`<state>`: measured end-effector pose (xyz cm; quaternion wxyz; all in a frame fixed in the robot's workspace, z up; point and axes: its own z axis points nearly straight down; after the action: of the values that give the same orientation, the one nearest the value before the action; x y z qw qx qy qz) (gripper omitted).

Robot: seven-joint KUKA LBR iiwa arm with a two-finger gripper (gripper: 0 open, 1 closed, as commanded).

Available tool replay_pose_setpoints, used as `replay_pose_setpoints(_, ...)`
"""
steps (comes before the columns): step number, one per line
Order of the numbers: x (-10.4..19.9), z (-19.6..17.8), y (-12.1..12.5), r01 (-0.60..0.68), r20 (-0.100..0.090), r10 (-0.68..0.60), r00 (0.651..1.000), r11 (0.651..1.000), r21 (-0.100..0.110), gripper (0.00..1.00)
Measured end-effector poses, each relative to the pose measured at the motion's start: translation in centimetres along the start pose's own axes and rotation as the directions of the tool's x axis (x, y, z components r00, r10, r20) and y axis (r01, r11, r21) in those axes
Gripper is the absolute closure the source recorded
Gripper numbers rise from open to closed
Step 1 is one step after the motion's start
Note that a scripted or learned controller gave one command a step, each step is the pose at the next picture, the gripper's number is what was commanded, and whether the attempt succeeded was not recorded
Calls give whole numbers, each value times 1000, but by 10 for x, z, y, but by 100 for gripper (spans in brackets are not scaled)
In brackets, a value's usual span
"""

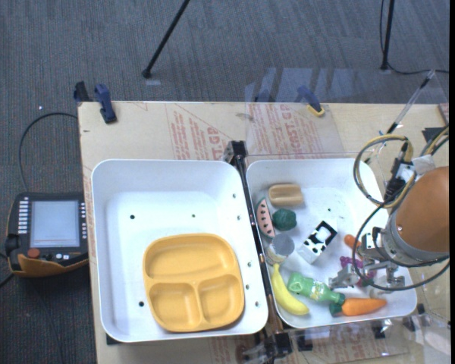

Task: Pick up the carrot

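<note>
Approach step, by the look of it: pincer [358, 273] hovering just above carrot [362, 306], nothing visibly pinched; spread or pressed together, cannot tell. Carrot lying near right bin [341, 174] front edge, beside green bottle [312, 287]. Next: drop lower, straddle carrot, close.

- Even, soft light from overhead; nothing is harshly lit.
- The two white bins [106, 203] are the brightest surfaces, near washed out along the rims.
- The carpet [45, 44] in the upper left stays dim and grey.
- Shadows are faint: a soft one hugs the yellow tray [193, 279].
- A pale sheen sits on the bench [280, 89] at upper centre.
- Overall slightly soft and grainy; small objects at lower right lack crisp edges.
</note>
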<state>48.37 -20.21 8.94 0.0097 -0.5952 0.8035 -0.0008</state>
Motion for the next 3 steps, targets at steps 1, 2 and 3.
replay_pose_setpoints(1, 7, 2, 4, 340, -2, -340, 940, 940, -16, 0)
replay_pose_setpoints(2, -1, 0, 2, 754, 7, -754, 657, 657, 6, 0)
replay_pose_setpoints(3, -18, -2, 3, 963, 2, -963, 269, 269, 30, 0)
